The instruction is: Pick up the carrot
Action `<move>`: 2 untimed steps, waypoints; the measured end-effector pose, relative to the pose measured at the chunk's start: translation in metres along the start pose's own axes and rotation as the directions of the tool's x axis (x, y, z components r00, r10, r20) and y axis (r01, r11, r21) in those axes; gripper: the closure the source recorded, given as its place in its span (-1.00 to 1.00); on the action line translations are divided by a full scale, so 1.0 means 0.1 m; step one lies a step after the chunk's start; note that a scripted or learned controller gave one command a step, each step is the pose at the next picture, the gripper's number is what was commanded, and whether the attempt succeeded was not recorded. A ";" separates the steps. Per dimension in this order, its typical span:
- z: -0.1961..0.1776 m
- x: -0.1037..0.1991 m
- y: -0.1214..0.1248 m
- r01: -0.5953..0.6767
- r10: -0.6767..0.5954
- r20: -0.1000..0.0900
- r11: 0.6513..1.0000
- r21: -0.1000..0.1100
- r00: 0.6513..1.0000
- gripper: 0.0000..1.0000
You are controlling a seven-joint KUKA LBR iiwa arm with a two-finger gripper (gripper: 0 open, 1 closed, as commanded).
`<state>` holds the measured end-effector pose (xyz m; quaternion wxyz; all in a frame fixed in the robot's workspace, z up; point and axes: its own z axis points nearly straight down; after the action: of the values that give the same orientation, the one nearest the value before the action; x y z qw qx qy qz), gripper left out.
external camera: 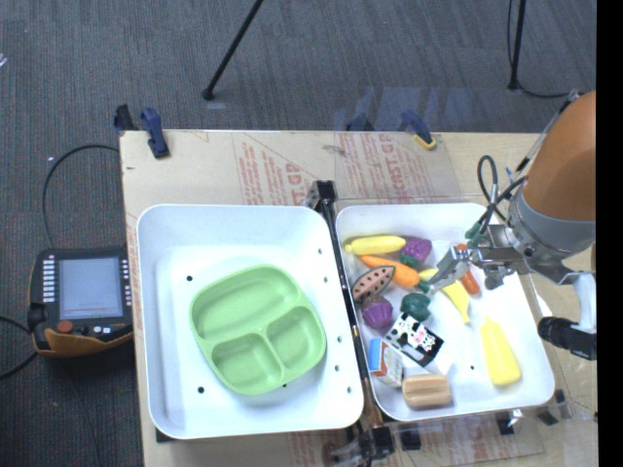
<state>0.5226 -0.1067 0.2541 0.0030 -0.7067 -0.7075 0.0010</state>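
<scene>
The carrot (392, 271) lies in the right bin (531, 382), below a yellow banana (375, 245) and beside purple grapes (417, 250). The gripper (443, 272) hovers just right of the carrot; whether its fingers are wide or narrow cannot be told. Red print on the desk (243, 168) is unreadable. A green divided plate (257, 330) sits in the left bin (161, 261).

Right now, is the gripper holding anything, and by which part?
Cannot be told: the gripper sits low over the carrot in the right bin, the contact too small to see.
</scene>
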 end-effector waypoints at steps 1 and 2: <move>0.67 0.17 0.40 -0.020 0.020 -0.001 1.000 0.008 1.000 -1.00; 1.48 0.23 0.74 -0.269 0.269 -0.009 0.963 -0.028 0.963 -1.00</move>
<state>0.5957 -0.0829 0.1058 -0.0055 -0.7962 -0.6049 -0.0104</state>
